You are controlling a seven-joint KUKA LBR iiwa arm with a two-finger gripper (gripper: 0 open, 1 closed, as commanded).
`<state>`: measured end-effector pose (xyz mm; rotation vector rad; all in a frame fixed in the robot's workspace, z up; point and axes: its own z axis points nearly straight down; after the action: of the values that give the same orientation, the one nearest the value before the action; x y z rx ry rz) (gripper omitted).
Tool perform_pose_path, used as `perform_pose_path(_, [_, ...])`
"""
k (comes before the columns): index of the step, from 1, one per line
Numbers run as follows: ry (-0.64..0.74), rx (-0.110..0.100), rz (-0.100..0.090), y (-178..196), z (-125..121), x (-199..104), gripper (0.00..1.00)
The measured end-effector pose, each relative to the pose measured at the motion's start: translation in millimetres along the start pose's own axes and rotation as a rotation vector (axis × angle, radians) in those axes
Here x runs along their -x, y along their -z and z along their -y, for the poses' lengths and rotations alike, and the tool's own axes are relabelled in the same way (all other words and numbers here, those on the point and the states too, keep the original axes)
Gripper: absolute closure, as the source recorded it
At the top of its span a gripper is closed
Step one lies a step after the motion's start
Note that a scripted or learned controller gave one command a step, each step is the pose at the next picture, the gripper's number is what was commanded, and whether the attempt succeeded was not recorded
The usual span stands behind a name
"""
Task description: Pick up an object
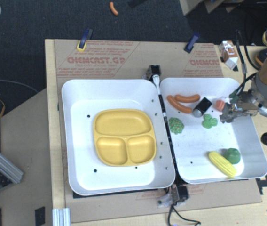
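Grey gripper (228, 113) hovers at the right bin's (251, 147) far edge; I cannot tell its state. Nearest targets: small orange piece (219, 105) and green broccoli (209, 122). Centre over one, clear of the black cylinder (201, 107).

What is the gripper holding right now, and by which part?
Cannot be told. The gripper sits low over the right bin, close to a small orange-red piece and a green broccoli piece, but no hold shows.
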<state>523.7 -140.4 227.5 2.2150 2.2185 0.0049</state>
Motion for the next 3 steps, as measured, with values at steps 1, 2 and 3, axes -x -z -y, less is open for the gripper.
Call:
perform_pose_path(1, [0.005,-0.003,-0.003,8.9,-4.5,-49.4,1.0])
perform_pose_path(2, [0.005,-0.005,-0.005,13.2,-4.7,-103.9,1.0])
perform_pose_path(3, [0.005,-0.006,-0.005,11.1,-6.3,-162.7,1.0])
